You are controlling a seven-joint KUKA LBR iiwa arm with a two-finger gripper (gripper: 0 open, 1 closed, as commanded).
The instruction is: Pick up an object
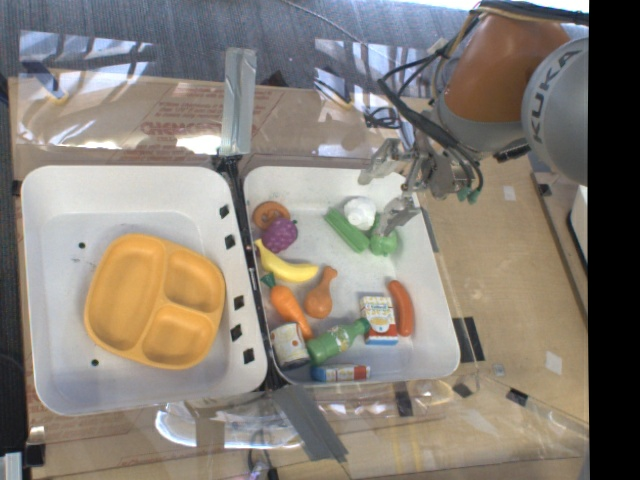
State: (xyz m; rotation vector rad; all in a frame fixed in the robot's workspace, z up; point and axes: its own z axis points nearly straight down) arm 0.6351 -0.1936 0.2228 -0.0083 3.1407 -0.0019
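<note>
Camera view: my gripper [392, 190] hangs over the far right part of the right bin [440, 298], fingers spread, nothing between them. One fingertip sits just above the green leek-shaped toy [355, 230], beside the white ball [359, 211]. Rest of the right bin: purple grapes [281, 234] and a brown round piece [270, 214] far left, banana [284, 264] below them, drumstick [321, 291] and carrot [289, 309] mid, green bottle [335, 341], small carton [376, 319], sausage [401, 307] near right, a tube [340, 373] at the near wall. Left bin [40, 298] holds the yellow divided tray [153, 299].
</note>
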